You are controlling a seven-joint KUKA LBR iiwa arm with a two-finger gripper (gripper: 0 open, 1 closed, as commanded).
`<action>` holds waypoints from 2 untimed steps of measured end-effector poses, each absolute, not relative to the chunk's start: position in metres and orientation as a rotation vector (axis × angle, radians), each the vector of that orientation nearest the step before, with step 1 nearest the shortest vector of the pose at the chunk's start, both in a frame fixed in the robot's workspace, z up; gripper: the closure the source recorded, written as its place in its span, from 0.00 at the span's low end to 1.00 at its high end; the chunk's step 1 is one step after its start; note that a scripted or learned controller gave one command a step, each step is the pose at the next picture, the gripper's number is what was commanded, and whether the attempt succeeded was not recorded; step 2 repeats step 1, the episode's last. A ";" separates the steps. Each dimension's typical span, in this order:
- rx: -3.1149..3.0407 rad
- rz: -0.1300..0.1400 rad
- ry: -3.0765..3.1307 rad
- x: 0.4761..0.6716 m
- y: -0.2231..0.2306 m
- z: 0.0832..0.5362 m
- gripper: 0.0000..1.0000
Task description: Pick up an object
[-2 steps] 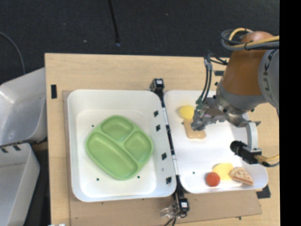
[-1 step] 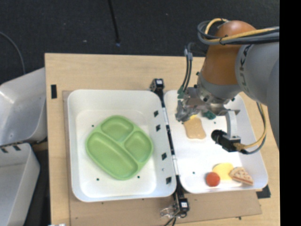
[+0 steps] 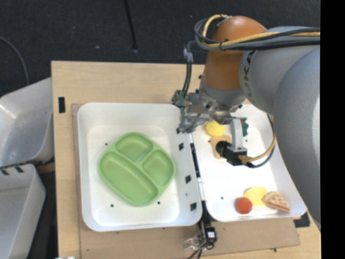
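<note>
Grey arm (image 3: pixel 280 85) with orange band: reaching in from the right, over the right bin (image 3: pixel 237 190). Left bin (image 3: pixel 86 144): holding a green divided plate (image 3: pixel 136 168). Gripper (image 3: pixel 218 124): low over the right bin's upper left part; opening and grasp not discernible. Yellow object (image 3: pixel 215 128): directly beneath the gripper, possibly touching. Brown ring (image 3: pixel 220 147): just below. Pizza slice (image 3: pixel 277 200), yellow piece (image 3: pixel 255 192), red ball (image 3: pixel 244 205): well apart, at the lower edge.
</note>
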State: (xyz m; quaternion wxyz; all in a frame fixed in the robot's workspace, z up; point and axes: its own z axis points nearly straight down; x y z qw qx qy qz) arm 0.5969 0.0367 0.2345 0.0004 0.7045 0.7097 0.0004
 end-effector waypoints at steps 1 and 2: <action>2.213 0.004 2.229 0.618 0.077 0.244 1.00; 2.213 0.004 2.229 0.618 0.077 0.244 1.00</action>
